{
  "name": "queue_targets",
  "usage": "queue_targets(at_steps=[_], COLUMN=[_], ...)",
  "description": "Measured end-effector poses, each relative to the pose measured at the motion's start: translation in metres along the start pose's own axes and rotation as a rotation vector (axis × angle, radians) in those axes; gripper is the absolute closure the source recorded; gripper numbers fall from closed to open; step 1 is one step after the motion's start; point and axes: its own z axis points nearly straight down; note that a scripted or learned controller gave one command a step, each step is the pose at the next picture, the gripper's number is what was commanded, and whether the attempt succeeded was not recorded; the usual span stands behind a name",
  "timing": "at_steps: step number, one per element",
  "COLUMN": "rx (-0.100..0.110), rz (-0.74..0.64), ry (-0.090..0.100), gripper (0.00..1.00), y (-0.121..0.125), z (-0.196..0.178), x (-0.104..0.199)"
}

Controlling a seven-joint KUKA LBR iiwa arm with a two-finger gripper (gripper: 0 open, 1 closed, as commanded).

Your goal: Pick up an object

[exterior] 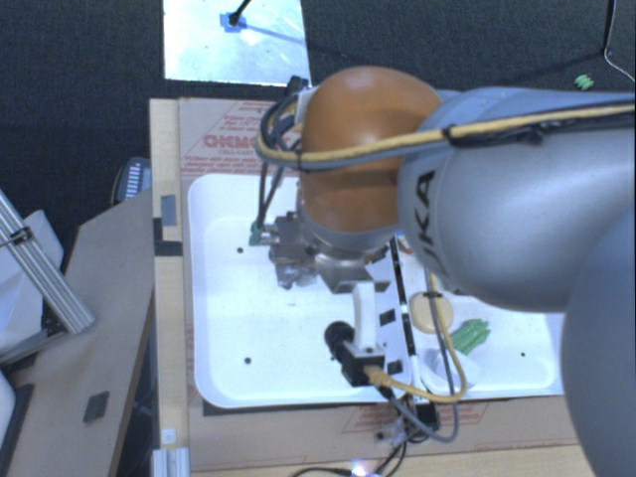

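Observation:
My gripper (290, 256) hangs low over the left part of the white bin (224, 296), below the orange wrist band (363, 147). The wrist and the grey arm hide most of it from above. To its right, next to the arm, a round tan object (433, 313) lies in the bin. A green object (470, 336) rests just right of it. A pale translucent piece (437, 368) lies a little nearer the front rim. I see nothing held at the gripper.
The grey arm (527, 207) covers the right side of the bench. Cardboard (224, 137) lies under the bin. A shiny sheet (234, 28) sits at the back, a metal rail (45, 276) at the left, and loose cables (417, 420) hang over the front rim.

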Motion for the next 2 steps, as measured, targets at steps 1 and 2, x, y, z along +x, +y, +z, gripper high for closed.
queue_targets(at_steps=[1, 2], rx=[0.006, -0.014], rz=[0.002, 0.001], ry=[-0.002, 0.007], gripper=[1.00, 1.00], y=[-0.001, 0.002], z=[0.055, -0.098], x=[0.021, 0.020])
